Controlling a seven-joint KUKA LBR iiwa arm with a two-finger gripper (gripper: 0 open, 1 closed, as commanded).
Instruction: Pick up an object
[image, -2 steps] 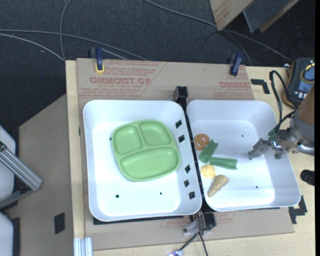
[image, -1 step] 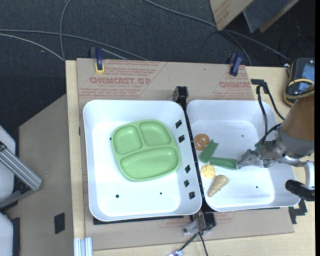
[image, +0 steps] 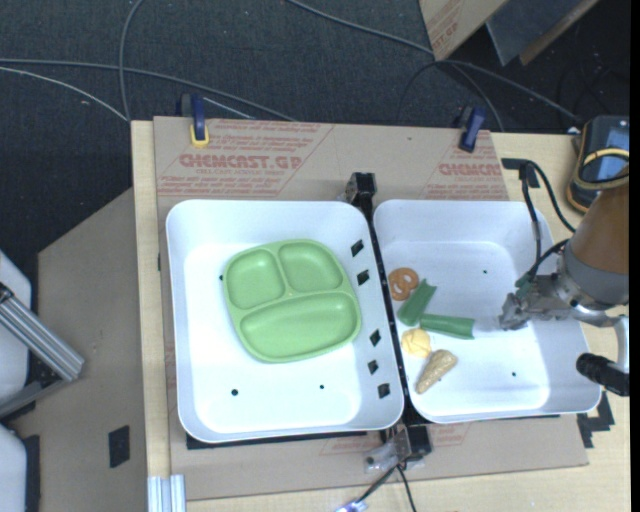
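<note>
In the right bin (image: 470, 225) lie an orange ring (image: 403, 283), a dark green flat piece (image: 417, 301), a green stick-shaped piece (image: 447, 325), a small yellow object (image: 416, 342) and a tan cone-shaped object (image: 435, 371). All cluster along the bin's left side. My gripper (image: 516, 312) hangs low over the right part of that bin, a short way right of the green stick's end. Nothing shows between its fingers.
The left bin (image: 200, 380) holds a light green divided plate (image: 291, 300). A black divider with clips (image: 372, 300) runs between the bins. Cables trail over the dark floor at the top, and a metal rail (image: 35, 335) stands at the far left.
</note>
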